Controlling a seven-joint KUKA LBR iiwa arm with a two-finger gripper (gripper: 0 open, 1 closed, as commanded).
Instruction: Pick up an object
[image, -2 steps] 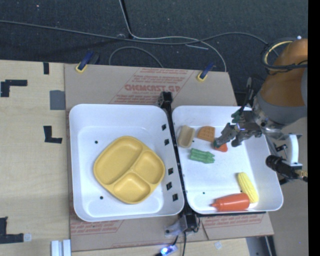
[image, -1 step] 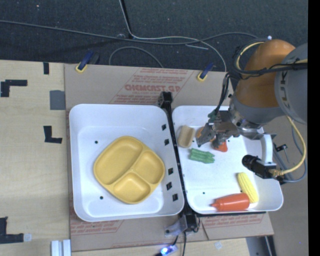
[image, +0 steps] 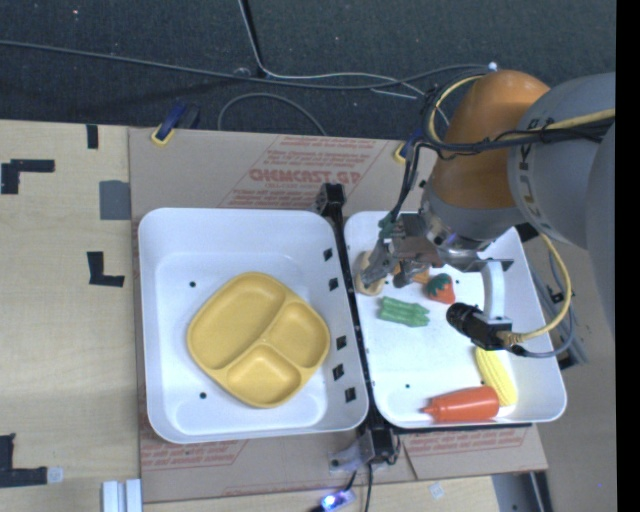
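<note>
My gripper (image: 385, 265) hangs low over the far left part of the right bin (image: 440, 370), under the grey arm with its orange band. Just below it lies a green toy vegetable (image: 403, 312). A small red and green toy (image: 440, 289) rests to the gripper's right. A yellow corn cob (image: 497, 373) and an orange-red carrot-like toy (image: 462, 404) lie near the bin's front right corner. A tan piece (image: 368, 287) peeks out by the gripper's lower left edge. The fingertips are too cluttered to read.
The left bin (image: 165, 300) holds a yellow divided plate (image: 258, 338). A black divider with clips (image: 345, 300) runs between the bins. A black cable plug (image: 470, 322) with yellow wire hangs over the right bin. Cardboard lies under both bins.
</note>
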